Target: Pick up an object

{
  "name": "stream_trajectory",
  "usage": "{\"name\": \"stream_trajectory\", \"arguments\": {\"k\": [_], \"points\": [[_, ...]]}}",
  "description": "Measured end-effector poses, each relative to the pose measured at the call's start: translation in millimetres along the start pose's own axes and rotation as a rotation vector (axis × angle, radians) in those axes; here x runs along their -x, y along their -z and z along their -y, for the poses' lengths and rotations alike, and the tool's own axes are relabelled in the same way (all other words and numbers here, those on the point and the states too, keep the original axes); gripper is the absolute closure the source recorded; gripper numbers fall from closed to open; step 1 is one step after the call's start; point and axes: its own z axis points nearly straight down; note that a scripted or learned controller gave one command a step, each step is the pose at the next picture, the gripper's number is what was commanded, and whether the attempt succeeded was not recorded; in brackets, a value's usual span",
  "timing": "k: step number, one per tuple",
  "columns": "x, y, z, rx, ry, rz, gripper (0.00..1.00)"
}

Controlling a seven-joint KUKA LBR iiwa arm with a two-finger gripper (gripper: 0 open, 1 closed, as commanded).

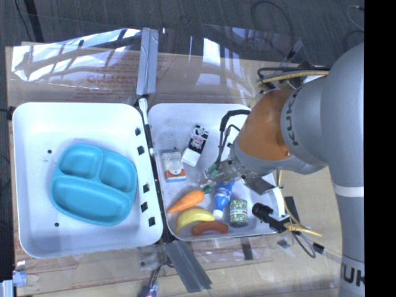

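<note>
My gripper (215, 173) is low in the right bin (162, 119), right above the top of a blue-and-white bottle (221, 200). Whether it holds anything is hidden by the wrist. A carrot (185, 202) lies just left of the bottle, with a yellow banana (194, 216) and a brown sausage (209, 229) in front of it. A small green can (238, 212) stands right of the bottle. Further left and back are an orange-and-white box (174, 166) and a black-and-white carton (198, 139).
The left bin (37, 228) holds a blue divided tray (94, 183). My grey arm with its orange band (266, 135) covers the right bin's right side. A taped divider (146, 67) runs between the bins at the back.
</note>
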Motion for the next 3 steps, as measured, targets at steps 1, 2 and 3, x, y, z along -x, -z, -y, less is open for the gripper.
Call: {"name": "stream_trajectory", "arguments": {"k": [1,2,3], "points": [[26,123,-102,0.003,-0.167,0.001,1.0],[26,122,-102,0.002,-0.166,0.0,0.0],[23,-8,-103,0.0,-0.111,-0.001,0.0]]}}
